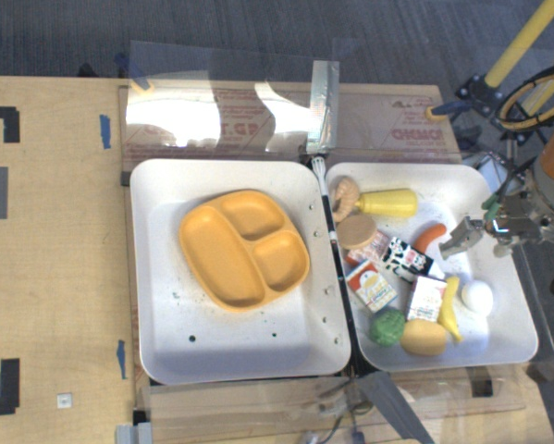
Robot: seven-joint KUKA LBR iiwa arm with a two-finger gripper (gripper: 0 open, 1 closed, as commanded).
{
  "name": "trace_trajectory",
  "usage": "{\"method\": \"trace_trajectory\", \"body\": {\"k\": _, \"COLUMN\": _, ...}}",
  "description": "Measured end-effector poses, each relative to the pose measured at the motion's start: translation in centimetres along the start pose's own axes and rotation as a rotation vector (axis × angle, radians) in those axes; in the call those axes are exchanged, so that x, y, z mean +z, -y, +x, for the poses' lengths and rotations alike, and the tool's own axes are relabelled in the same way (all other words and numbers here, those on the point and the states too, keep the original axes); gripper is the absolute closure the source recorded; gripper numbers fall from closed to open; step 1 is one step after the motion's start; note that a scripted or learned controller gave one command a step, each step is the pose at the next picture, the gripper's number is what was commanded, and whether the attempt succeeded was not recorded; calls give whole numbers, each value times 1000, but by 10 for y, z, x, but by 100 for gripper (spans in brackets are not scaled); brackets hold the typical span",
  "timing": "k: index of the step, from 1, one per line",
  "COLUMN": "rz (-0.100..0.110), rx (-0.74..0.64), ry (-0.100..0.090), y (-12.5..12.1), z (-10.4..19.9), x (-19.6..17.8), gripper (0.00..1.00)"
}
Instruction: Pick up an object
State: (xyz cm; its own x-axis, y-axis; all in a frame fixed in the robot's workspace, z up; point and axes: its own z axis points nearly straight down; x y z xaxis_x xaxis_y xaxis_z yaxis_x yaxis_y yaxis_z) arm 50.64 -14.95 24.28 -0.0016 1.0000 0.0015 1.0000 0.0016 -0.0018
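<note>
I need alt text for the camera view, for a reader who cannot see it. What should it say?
The robot's hand hangs over the right white bin, which holds toy foods: a yellow bottle, a banana, a white egg, broccoli and small cartons. The left white bin holds an orange divided plate.

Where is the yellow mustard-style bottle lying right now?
The yellow plastic bottle lies on its side at the far end of the right white bin, beside a tan rounded toy and just beyond a round brown-topped item.
</note>
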Motion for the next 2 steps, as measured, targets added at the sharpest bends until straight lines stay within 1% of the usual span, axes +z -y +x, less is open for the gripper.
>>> {"method": "trace_trajectory", "body": {"k": 1, "rz": 5, "rx": 471, "ry": -1, "y": -10, "z": -10, "x": 107, "gripper": 0}}
{"method": "trace_trajectory", "body": {"k": 2, "rz": -7, "rx": 771, "ry": 0, "y": -79, "z": -7, "x": 156, "gripper": 0}}
